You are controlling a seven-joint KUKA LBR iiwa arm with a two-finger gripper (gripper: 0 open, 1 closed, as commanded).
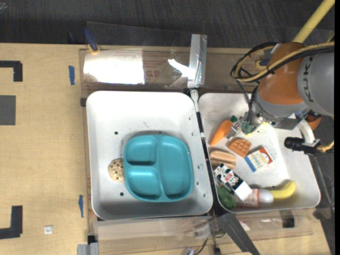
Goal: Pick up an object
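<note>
The right bin holds several toy foods. An orange carrot lies at its left side, with a waffle and a hot dog bun just below it. A small white carton lies in the middle and a yellow banana near the front. My gripper hangs low over the bin's upper left part, just right of the carrot's thick end and above the waffle. Nothing visibly hangs from it.
A black-and-white patterned pack, a white-capped bottle and a green item crowd the right bin's front left corner. The left bin holds a teal divided plate and a cookie. The grey arm covers the right bin's far right.
</note>
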